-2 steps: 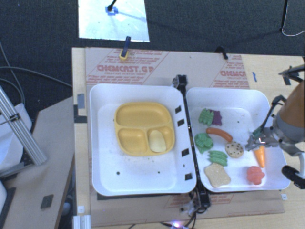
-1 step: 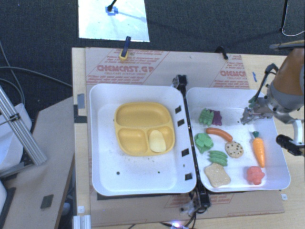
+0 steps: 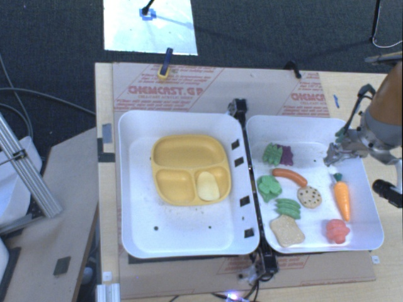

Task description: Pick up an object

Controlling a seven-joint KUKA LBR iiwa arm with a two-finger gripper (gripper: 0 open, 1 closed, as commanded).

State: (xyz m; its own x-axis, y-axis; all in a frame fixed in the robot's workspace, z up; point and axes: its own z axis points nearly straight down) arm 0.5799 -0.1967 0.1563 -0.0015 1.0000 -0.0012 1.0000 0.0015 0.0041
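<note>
The table (image 3: 107,187) is a pale wooden board with a protective sheet printed in red under 2 white bins; dark carpet lies beyond it, with a square of white paper (image 3: 150,17) on the floor. The left bin (image 3: 135,231) holds only a yellow divided plate (image 3: 189,168), probably the drop-off side. The right bin (image 3: 371,231) gathers the toy food within the arm's reach: a carrot (image 3: 342,200), a sausage (image 3: 289,177), a bread slice (image 3: 288,230), a cookie (image 3: 309,197), a red berry (image 3: 337,230), green vegetables and something purple. The gripper (image 3: 335,153) hangs at that bin's upper right, just above the carrot's leafy top, so the carrot looks the likeliest pick. Whether the jaws are spread or pressed together, I cannot tell; nothing shows between them.
</note>
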